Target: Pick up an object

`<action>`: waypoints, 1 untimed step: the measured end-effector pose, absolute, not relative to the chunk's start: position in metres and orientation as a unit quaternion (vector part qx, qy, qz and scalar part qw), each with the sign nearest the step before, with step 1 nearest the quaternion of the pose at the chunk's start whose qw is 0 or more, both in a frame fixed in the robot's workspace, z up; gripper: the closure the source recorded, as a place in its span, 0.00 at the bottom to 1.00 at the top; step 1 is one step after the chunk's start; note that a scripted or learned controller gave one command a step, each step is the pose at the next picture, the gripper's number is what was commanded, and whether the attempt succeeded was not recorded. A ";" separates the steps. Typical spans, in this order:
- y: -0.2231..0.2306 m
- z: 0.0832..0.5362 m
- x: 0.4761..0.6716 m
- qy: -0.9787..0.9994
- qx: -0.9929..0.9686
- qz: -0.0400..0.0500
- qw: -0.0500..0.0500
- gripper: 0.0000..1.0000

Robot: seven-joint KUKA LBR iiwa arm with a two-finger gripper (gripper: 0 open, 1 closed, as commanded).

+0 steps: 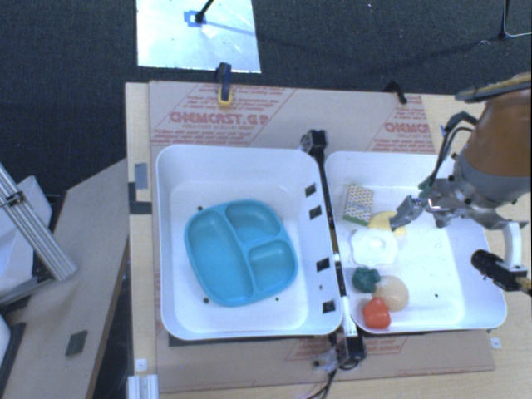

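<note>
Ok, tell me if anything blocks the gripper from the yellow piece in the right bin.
Nothing visible does. The gripper hangs right beside the yellow piece, on its right. The fried egg toy lies just below it and the patterned card above-left, neither between them.

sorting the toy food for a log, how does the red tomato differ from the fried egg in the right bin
The red tomato is round and plump; the fried egg is flat. The tomato is red all over; the fried egg is white with a pale yellow middle. The tomato sits at the bin's near left corner; the fried egg lies further back, closer to the claw. Both lie in the right bin, near its left wall.
</note>
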State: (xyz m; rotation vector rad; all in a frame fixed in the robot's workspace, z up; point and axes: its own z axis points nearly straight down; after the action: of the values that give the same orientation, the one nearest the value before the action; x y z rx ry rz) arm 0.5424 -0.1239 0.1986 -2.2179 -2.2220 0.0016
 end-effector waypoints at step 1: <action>-0.118 0.137 0.540 -0.707 -0.707 0.001 0.002 0.00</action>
State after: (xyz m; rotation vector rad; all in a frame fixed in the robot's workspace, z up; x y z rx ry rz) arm 0.5397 -0.1181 0.1369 -2.2176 -2.2196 0.0033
